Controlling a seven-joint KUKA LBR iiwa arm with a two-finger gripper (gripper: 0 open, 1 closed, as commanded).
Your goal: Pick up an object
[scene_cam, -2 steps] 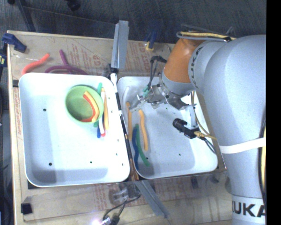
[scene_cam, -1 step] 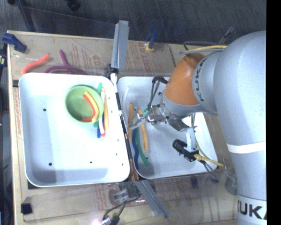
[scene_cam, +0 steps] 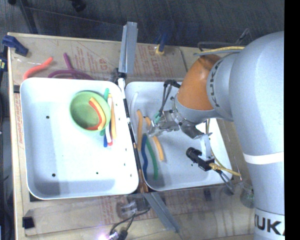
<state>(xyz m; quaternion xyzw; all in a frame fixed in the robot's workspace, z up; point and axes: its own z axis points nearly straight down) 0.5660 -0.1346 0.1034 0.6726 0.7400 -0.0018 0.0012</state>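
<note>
The hand (scene_cam: pixel 157 126) is lowered among orange sticks (scene_cam: pixel 159 148); its closure cannot be told; a green bowl (scene_cam: pixel 89 110) is seen far left

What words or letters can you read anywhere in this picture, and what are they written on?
"KUK": big white letters on the grey arm, at the bottom right corner; the picture's edge cuts the word off there.
Red printing on the brown bench board above the left bin: faint, turned round, too blurred to read.
More red printing on the board below the bins: also too blurred to read.
</note>
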